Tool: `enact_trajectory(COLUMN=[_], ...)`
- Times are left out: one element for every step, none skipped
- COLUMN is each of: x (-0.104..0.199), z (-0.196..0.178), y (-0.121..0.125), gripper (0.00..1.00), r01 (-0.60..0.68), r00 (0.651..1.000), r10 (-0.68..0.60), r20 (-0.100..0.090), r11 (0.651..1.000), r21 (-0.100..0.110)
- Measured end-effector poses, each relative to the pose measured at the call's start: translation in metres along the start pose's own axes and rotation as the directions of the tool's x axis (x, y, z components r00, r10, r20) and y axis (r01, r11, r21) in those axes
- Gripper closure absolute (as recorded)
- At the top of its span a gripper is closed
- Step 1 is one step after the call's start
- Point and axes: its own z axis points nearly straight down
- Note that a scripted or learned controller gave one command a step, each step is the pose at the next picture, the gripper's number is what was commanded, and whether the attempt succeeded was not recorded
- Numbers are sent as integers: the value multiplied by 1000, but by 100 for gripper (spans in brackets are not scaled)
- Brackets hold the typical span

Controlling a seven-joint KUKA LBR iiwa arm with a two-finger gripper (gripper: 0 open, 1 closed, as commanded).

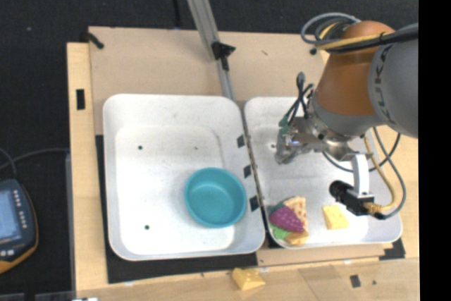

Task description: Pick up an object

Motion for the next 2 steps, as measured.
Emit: enact_trajectory(x=[60,112], z=[0,-3], y=[1,21], gripper=[100,100], r01=[1,0], r00=[1000,1000], r10=[-1,0], r20=[-1,-1], r11=[1000,1000], r21=[0,1])
